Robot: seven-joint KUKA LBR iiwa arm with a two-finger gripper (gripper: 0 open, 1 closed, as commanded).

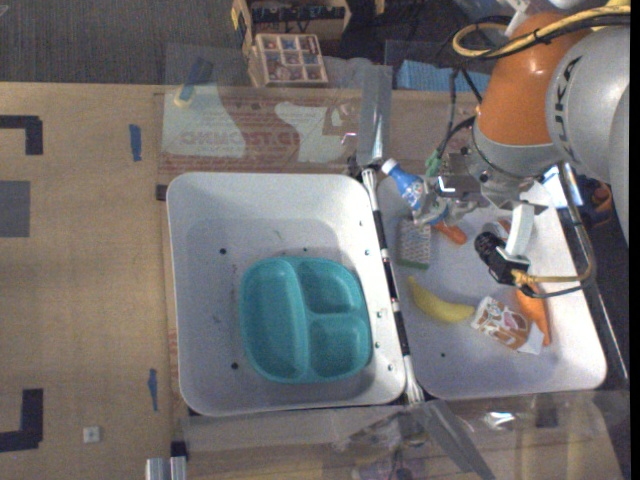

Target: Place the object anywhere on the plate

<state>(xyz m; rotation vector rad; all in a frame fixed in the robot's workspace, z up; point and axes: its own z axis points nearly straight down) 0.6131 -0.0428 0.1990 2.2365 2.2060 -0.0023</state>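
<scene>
Arm reaching in from the right, wrist bent down over the far left corner of the right bin (590, 363). Gripper (432, 211) low above a grey grater (416, 243); opening not discernible. Banana (438, 304), carrot (536, 308) and snack packet (500, 323) lying nearer in that bin. Teal divided plate (305, 318) in left bin (200, 208) on worktop (80, 268).

Arm (560, 78) cut off by right and top edges; right bin (500, 368) far part hidden beneath it; gripper (432, 208) fingers too small to tell
</scene>
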